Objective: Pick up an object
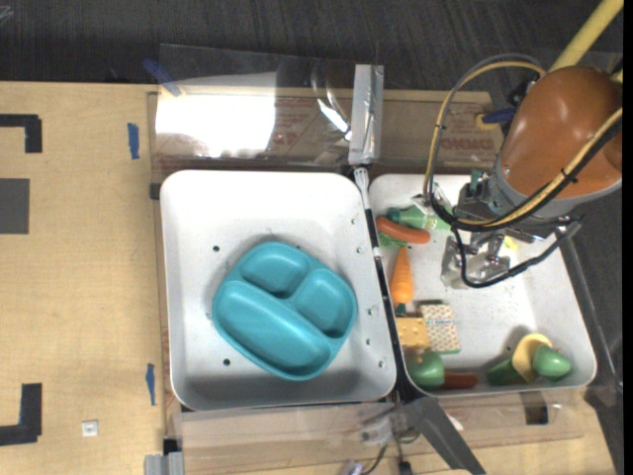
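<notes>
Camera view, arm: the gripper [477,261] is seen low inside the right bin [574,310], hanging under the orange band, with cables looped around it.
Camera view, jaws: whether they stand wide or narrow cannot be told; nothing is seen between them.
Camera view, candidates: an orange carrot [402,277] lies just left of the gripper; a red-and-green piece [404,228] sits above the carrot; a patterned block [439,327] lies below; green and yellow pieces [539,358] are gathered at the bin's near right corner.
Camera view, left bin: a teal divided plate [285,308] is held by the left bin [188,216].
Progress: no object is judged lifted yet; the grasp and the raise are left to be done.
</notes>
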Controlling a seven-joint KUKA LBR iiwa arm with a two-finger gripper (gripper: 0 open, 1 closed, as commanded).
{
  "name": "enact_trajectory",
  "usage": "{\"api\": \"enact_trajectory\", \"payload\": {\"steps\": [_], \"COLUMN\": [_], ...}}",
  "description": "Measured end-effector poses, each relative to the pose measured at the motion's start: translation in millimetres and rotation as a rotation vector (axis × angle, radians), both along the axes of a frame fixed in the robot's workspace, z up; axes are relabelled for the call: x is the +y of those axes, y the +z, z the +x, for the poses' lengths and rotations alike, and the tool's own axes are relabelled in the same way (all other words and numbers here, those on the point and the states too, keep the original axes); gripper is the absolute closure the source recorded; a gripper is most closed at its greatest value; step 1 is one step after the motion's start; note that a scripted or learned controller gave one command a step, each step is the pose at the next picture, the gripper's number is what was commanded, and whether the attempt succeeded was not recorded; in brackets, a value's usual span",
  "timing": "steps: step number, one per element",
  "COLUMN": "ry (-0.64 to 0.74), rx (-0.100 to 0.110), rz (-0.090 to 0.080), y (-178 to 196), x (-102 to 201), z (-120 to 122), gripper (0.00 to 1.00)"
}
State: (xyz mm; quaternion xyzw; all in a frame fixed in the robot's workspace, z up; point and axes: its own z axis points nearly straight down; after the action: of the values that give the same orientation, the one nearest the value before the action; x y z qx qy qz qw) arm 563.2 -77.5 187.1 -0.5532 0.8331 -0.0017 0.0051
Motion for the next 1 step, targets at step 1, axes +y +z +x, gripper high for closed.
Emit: {"api": "enact_trajectory", "payload": {"steps": [1], "ry": [0.294], "rx": [0.004], "rz": [-0.001], "y": [-2.0], "x": [10.6], "z": [2.1], "gripper": [1.0]}}
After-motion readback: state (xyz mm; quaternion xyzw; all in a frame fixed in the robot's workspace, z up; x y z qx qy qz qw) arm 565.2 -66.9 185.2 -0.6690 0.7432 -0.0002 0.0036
